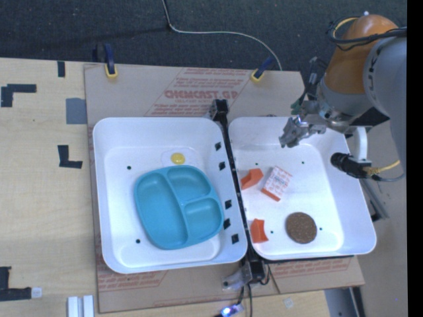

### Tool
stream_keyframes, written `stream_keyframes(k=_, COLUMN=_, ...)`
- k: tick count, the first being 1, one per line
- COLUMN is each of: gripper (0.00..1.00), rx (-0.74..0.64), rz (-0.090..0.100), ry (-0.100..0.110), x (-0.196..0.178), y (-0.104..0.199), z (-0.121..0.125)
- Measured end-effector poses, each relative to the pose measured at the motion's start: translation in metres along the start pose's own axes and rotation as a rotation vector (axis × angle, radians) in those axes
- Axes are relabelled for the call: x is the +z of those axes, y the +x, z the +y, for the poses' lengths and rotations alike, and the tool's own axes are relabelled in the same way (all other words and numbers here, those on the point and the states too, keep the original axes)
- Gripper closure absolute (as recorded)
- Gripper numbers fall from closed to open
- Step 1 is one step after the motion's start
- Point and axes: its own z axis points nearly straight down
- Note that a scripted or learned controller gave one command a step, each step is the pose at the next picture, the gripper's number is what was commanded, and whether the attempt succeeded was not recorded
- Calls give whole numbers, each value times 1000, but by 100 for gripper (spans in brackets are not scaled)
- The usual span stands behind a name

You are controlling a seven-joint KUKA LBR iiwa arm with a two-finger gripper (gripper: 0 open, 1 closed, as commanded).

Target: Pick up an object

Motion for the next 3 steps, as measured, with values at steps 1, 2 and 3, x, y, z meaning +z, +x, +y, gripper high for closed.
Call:
stream_keyframes(k=1, gripper=100, rx=0, rz=0, ry=0, x=-46, y=1, z=-6)
stream_keyframes(k=2, gripper=100, rx=0, rz=0, ry=2, x=-66, y=2, z=-6)
stream_keyframes(k=3, gripper=100, rx=-3, rz=0, ry=6, x=-50, y=53, z=-6)
